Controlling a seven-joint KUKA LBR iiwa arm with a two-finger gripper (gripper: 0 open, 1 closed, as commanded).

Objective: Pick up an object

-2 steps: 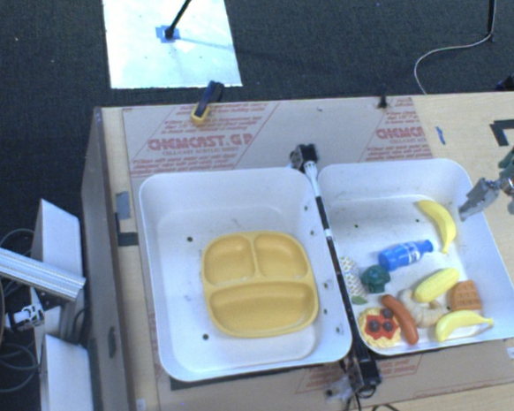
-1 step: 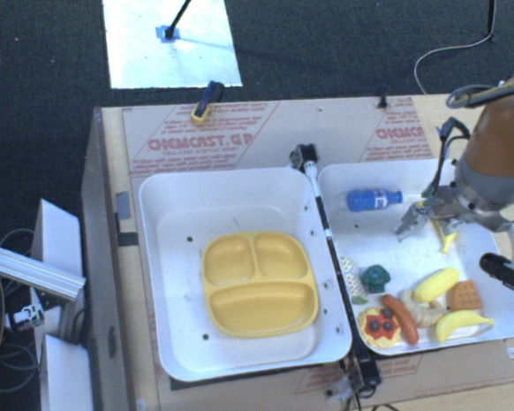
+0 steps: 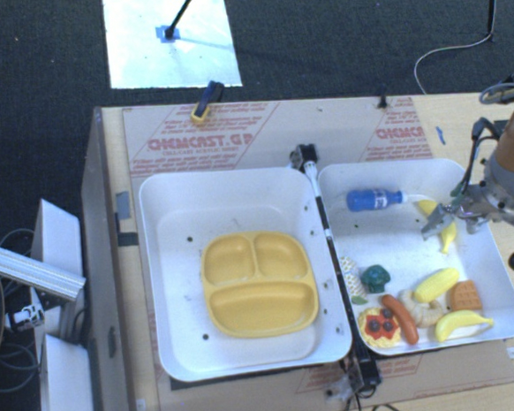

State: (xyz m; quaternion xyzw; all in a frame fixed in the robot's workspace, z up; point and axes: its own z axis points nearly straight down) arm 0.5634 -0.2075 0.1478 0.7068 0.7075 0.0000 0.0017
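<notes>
At the right edge of the frame, my gripper [image 3: 450,220] sits low over the right bin [image 3: 396,173], fingers apart, straddling a small yellow banana piece [image 3: 448,236] without clamping it. I judge this toy light, stiff and smooth, so best pinched across its middle. Lower right lie more toy foods; the left bin [image 3: 168,251] holds a yellow tray [image 3: 259,282].
</notes>
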